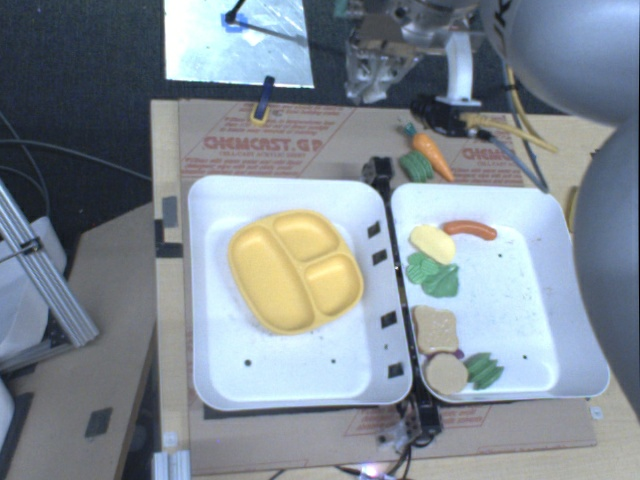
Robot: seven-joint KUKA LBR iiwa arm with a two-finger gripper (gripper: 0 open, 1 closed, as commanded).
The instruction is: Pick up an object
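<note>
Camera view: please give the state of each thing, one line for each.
gripper: raised behind the bins, holding nothing.
yellow tray: lying flat in left bin.
toy carrot: on the board, outside the bins.
sausage: lying in right bin.
toast slice: lying flat, touching round cracker.

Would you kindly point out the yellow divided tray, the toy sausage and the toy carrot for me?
yellow divided tray (262,273): camera view, floor of its long left compartment.
toy sausage (469,230): camera view, middle of its orange-red body.
toy carrot (433,154): camera view, middle of its orange root.
</note>
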